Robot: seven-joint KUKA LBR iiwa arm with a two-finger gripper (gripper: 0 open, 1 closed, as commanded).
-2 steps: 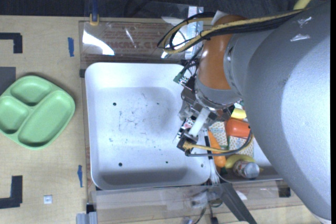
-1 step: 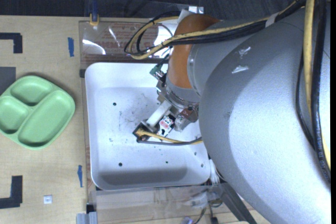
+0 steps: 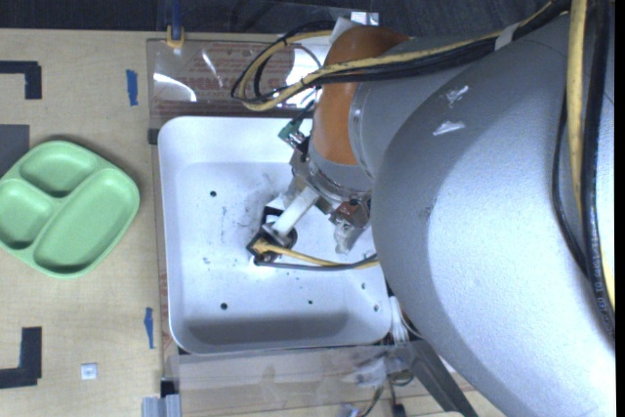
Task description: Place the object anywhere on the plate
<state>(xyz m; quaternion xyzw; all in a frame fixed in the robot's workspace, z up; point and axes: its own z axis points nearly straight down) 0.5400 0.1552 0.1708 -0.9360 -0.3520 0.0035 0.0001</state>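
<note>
The plate [image 3: 68, 210] lies on the bench [image 3: 78, 73] near its left edge, apart from the bin [image 3: 225, 161], which sits to its right. The arm [image 3: 469, 190] reaches in from the right above the bin, covering its right edge.

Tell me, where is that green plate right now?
The green plate sits at the left of the camera view, on the wooden bench, just outside the left wall of the white bin.
</note>
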